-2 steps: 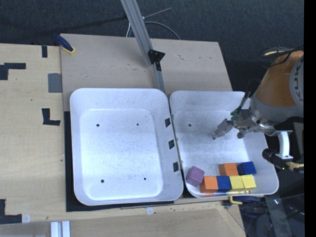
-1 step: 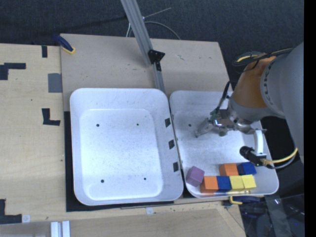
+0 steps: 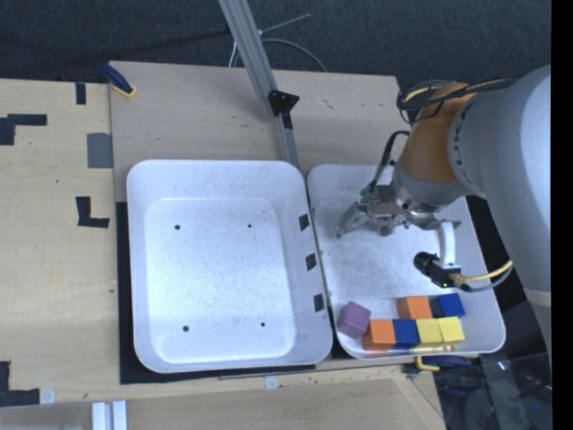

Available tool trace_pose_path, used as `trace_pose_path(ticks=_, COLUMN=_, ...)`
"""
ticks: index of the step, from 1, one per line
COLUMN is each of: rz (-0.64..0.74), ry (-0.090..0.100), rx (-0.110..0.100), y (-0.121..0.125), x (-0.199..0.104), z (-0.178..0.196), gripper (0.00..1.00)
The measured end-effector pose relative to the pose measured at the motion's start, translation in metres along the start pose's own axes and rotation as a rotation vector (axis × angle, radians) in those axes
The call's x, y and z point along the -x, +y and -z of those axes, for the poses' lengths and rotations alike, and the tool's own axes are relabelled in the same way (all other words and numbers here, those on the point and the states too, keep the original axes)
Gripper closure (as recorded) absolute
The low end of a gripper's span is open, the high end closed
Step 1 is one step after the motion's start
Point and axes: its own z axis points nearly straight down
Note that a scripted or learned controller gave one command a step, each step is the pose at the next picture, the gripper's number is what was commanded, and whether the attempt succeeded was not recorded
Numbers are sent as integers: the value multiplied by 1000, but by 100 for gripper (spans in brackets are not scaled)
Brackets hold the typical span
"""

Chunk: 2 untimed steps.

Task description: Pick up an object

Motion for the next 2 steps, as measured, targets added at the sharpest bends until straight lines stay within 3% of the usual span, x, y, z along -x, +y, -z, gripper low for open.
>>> trace_pose_path(ticks=1, rz=-1, ry=0, rx=2, y=33, x=-25, z=0, gripper=0)
trace_pose_path(ticks=2, rz=0, ry=0, rx=8, y=35, x=-65, z=105, gripper=0)
